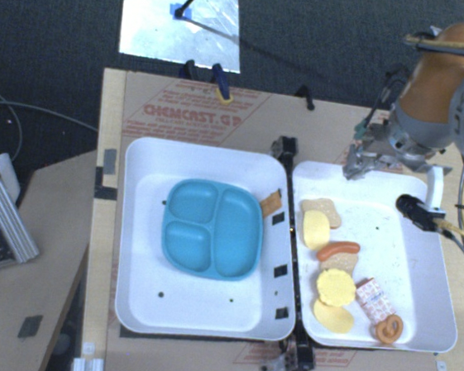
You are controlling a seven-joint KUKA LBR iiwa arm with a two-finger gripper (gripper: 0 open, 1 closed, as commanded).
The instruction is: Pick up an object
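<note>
My gripper (359, 168) hangs over the far edge of the right bin (430, 270), with nothing seen in it. Below it, on the left side of this bin, lie a beige bread slice (323, 207), a pale yellow oval piece (316, 230), a red sausage (339, 251), a yellow round piece (336, 288) and another pale yellow piece (333, 317). A pink and white wrapped packet (375, 299) and a small brown ring (389, 328) lie near the bin's front right. The bread slice is the thing closest to the gripper.
The left bin (136, 294) holds a blue divided plate (212, 228) and a brown cracker (271, 202) leaning by its right wall. A black divider (288, 237) runs between the bins. The right half of the right bin's floor is bare.
</note>
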